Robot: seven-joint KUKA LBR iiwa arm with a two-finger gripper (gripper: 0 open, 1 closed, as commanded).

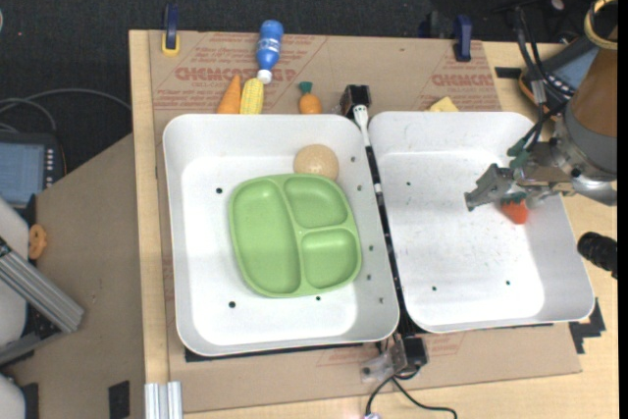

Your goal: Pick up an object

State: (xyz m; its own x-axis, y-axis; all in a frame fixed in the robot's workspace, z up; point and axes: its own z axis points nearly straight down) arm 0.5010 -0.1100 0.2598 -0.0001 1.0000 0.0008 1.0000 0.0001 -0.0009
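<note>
Plastic, board and metal under your camera.
Your two white bins point(196, 240) look like smooth, faintly glossy plastic; the green divided tray point(292, 235) in the left one is matt plastic. Beneath them lies a matt brown printed board point(412, 78). At right, your gripper point(491, 189) reads as dull grey metal.

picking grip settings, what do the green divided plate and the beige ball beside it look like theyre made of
Green divided plate: probably moulded plastic, smooth and slightly glossy, with one even colour and soft rounded compartment ridges. Beige ball: matte, with no shine; it could be foam, rubber or a toy bread roll, the view leaves that open. Both lie in the left bin, which looks like hard white plastic.
</note>
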